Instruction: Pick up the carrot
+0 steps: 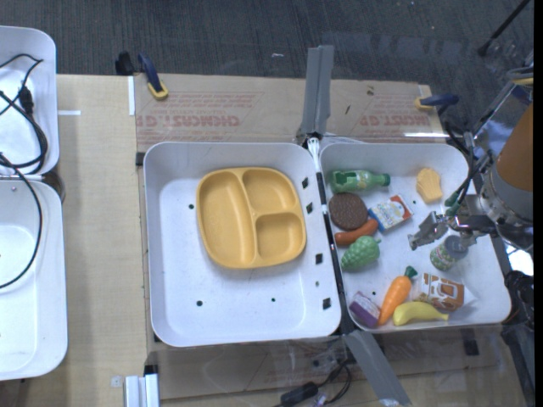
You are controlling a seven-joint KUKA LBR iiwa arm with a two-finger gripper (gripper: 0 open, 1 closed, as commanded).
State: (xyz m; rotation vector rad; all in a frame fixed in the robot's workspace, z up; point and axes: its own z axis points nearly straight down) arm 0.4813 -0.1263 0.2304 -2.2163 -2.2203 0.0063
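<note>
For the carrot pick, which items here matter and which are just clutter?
Job: carrot; hand.

Clutter: banana, green bottle, brown cookie, sausage, green berry, juice carton, yellow divided plate.

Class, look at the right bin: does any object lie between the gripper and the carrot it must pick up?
Nothing visible does. The gripper hovers over the right bin, and the carrot lies below and left of it in the camera view, with bare bin floor between. A banana and a purple item crowd the carrot's lower end.
</note>
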